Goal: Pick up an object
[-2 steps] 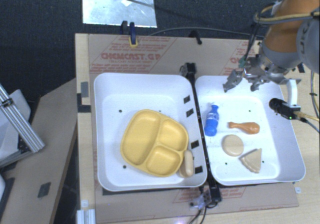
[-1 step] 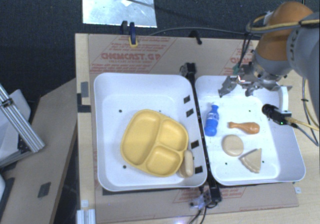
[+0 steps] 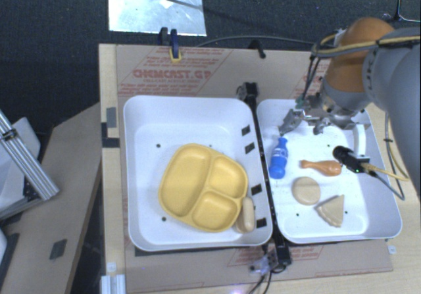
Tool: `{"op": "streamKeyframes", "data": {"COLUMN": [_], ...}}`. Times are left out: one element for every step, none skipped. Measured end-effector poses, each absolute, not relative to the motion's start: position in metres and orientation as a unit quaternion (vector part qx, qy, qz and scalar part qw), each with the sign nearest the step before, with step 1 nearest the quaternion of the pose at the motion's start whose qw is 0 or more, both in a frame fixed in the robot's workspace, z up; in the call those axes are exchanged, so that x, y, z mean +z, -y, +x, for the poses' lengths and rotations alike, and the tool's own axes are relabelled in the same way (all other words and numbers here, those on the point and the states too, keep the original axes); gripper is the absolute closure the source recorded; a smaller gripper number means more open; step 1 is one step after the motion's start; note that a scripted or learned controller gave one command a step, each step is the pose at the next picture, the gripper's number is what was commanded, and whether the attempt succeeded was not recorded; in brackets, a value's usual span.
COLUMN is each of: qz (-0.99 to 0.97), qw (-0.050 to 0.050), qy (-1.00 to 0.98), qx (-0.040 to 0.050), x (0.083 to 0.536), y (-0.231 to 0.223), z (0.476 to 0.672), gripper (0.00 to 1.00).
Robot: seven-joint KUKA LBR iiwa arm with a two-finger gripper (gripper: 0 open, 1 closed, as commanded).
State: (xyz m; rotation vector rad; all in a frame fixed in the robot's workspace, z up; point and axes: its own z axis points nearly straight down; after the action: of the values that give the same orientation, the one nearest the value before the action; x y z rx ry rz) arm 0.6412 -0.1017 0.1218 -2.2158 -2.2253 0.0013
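Observation:
My gripper (image 3: 304,124) hangs over the back of the right bin (image 3: 385,220), open, with nothing between its fingers. A blue bottle (image 3: 279,158) lies just below and left of it, beside the wall between the bins. To the right of the bottle lies an orange-brown drumstick (image 3: 322,166). A round beige disc (image 3: 306,190) and a pale wedge (image 3: 331,209) sit nearer the front of this bin.
The left bin (image 3: 141,154) holds a yellow divided tray (image 3: 200,187) with a small beige roll (image 3: 247,214) at the tray's right edge. The grey arm (image 3: 388,69) with its orange band reaches in from the right, over the right bin's back corner.

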Motion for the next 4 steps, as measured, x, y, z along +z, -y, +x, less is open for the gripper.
{"op": "streamKeyframes", "data": {"qz": [-0.706,-0.706,-0.707,-0.707], "qw": [0.000,-0.002,-0.002,-0.003], "qy": [0.708,0.709,0.707,0.707], "qx": [0.0001,-0.0013,-0.0015,-0.0021], "x": [0.083,0.096,0.143,0.203], "y": [0.101,0.101,0.109,0.110], "z": [0.642,0.643,0.645,0.638], "gripper": [0.00,1.00,1.00,1.00]}}
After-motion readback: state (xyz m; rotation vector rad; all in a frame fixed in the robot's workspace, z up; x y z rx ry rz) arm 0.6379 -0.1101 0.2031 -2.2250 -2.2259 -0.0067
